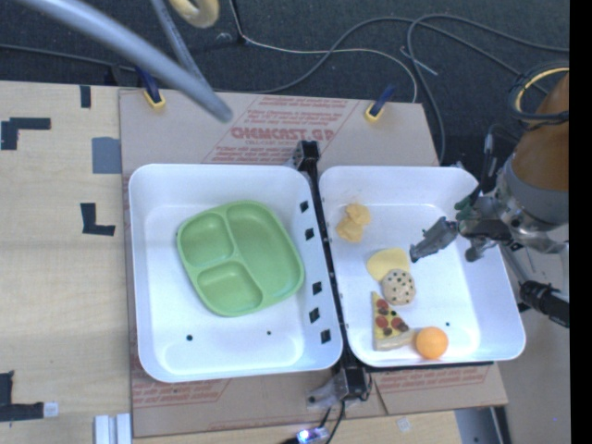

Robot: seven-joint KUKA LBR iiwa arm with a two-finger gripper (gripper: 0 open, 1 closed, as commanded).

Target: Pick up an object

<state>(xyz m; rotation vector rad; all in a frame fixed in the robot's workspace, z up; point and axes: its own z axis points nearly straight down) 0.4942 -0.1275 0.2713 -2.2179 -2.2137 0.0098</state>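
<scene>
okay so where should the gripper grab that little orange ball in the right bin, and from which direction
Take the orange ball across its middle, coming straight down. It is round, so any pair of opposite sides will do. Keep the fingers clear of the pizza slice close on its left; the side toward the bin's right wall looks free.

Red printing was seen on the brown cardboard sheet [277, 128] that lay under the two white bins. The largest line, in outlined capitals just behind the bins' shared edge, could be read as "CHEMCAST GP", though its last letters were partly covered by a black clip [305, 154]. Smaller red lines were printed above it and to its left, but these were too fine to be made out. Faint red printing was also noticed on the cardboard's near edge, below the bins, and it could not be read either. No other text, number or sign could be read.
</scene>
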